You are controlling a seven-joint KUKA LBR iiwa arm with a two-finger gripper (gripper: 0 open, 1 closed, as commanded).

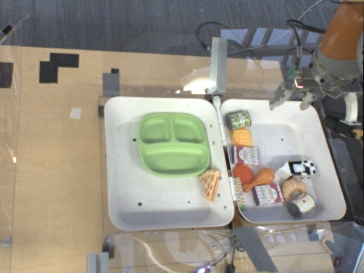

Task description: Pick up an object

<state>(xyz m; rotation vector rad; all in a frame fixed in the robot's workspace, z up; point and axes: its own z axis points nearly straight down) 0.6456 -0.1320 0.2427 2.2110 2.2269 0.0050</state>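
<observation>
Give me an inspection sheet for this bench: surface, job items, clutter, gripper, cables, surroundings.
Surface: wooden bench bearing left bin and right bin, side by side.
Job's things: in the right bin, green can, orange toy, two small cartons, drumstick, black-and-white cow toy, bagel and small jar. Pizza slice lies in the left bin.
Clutter: green divided plate in the left bin.
Gripper: gripper above the right bin's far edge, fingers apart, nothing between them.
Cables: black loops behind the bins; thin wires at the near edge.
Surroundings: grey carpet; black tape marks on the bench.
</observation>
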